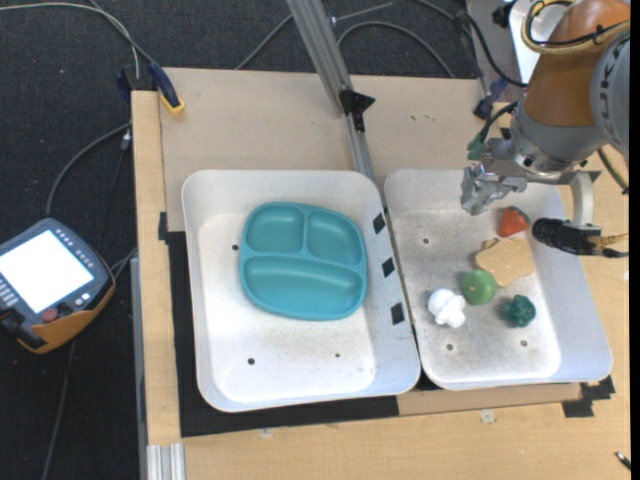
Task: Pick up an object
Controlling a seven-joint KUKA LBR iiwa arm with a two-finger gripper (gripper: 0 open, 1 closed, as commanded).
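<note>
Leftward, a teal divided plate (302, 261) is lying flat in the left bin (215, 368), well apart from the action. Moving right, small objects are sitting clustered in the right bin (560, 363): a white piece (447, 307), a green ball (478, 286), a tan slab (505, 260), a dark green piece (518, 311) and a red piece (513, 222). Farther right, the gripper (480, 194) is hanging just left of the red piece, probably lining up a pick; how its grip stands I cannot tell, since the wrist is hiding it.

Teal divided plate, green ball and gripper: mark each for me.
Teal divided plate (300, 261): camera view, its centre ridge.
Green ball (478, 286): camera view, its top.
Gripper (480, 198): camera view, between its fingertips.
</note>
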